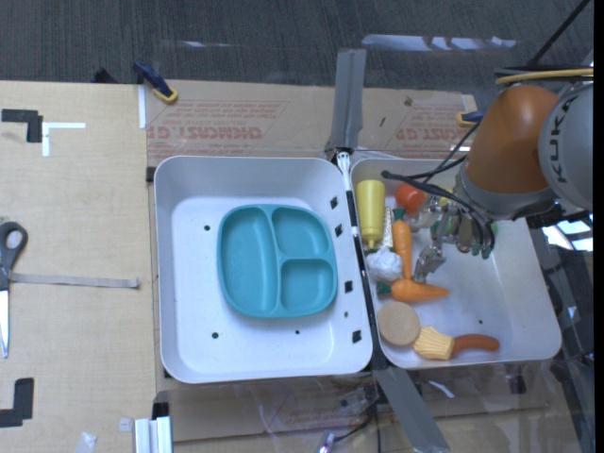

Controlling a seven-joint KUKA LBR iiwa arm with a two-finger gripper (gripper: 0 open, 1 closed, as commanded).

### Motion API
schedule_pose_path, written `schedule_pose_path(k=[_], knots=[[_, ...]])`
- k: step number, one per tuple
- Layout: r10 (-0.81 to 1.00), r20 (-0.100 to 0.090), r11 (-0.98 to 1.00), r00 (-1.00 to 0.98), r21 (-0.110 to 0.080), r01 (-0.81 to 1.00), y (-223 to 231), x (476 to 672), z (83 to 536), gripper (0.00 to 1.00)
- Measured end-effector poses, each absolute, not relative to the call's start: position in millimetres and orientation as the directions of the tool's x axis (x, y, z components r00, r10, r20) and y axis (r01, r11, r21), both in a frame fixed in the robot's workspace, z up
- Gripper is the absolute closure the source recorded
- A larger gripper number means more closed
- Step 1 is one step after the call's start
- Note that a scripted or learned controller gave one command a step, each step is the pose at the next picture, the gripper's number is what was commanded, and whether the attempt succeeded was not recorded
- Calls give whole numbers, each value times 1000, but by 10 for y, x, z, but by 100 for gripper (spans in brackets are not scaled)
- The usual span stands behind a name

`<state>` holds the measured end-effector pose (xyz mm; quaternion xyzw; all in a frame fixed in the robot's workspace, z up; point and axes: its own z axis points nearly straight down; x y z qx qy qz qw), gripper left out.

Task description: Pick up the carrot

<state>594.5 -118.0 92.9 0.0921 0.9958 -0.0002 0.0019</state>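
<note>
Where the grey arm with its orange band reaches in from the right, the two-finger gripper hangs low over the right shallow white bin, its metal fingers pointing down just right of the carrots; whether they are spread or pressed together cannot be told (wrist hardware and cables crowd them), and nothing shows between them.

Right bin, contents: one slim orange plastic carrot lying lengthwise near the bin's left wall; a second, stubbier orange carrot lying crosswise just below it; a yellow bottle-shaped toy; a red-orange round piece, partly hidden by the arm; a crumpled white lump, identity unclear; a tan round disc; a yellow-and-orange drumstick-like piece.

Left shallow white bin: one teal three-compartment plastic plate.
</note>
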Motion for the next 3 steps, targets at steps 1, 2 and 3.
schedule_pose_path(k=[1,2,3], knots=[[339,-6,941,-941,-2,339,-968,5748,936,0],[562,-17,827,-827,3,562,-967,5089,958,0],[837,-3,548,-548,0,837,-1032,5760,922,0]])
